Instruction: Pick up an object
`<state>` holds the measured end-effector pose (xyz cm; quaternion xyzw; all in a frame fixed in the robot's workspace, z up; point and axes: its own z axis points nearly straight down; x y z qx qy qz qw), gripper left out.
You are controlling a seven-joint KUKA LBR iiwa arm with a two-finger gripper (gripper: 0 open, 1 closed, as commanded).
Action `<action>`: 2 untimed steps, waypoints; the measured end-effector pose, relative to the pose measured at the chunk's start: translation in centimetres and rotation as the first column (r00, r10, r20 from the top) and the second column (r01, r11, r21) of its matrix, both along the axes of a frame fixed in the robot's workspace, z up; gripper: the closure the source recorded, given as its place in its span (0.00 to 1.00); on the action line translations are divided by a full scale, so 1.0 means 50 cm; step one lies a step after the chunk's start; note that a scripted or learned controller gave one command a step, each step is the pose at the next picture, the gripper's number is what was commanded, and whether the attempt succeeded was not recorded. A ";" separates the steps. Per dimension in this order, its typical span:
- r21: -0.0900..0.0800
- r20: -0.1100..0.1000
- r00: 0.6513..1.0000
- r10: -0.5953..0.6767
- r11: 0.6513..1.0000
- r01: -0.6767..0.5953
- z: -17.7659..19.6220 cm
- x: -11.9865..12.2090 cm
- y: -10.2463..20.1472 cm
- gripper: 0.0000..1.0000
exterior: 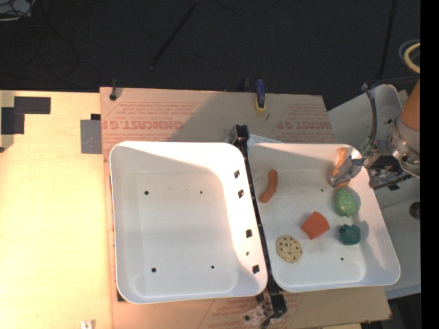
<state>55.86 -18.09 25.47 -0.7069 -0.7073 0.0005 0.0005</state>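
The two white bins, the left bin [178, 279] and the right bin [374, 269], are looking like smooth, shiny plastic. Under them a brown cardboard sheet [206, 115] is lying flat and dull, with red print. At the left of the frame, the pale wooden board [48, 218] is looking smooth and matt. The gripper [353, 164] is shining like metal.

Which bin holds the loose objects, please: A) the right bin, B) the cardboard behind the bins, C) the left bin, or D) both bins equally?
A: the sausage, the red block, the spotted cookie, the green ball and the teal piece all lie in the right bin.
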 end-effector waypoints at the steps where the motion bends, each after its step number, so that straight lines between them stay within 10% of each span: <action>1: 0.005 -0.002 1.000 0.002 1.000 -0.002 -0.349 0.029 0.004 0.00; 2: -0.004 0.012 1.000 0.001 1.000 -0.001 -0.126 0.144 -0.025 0.00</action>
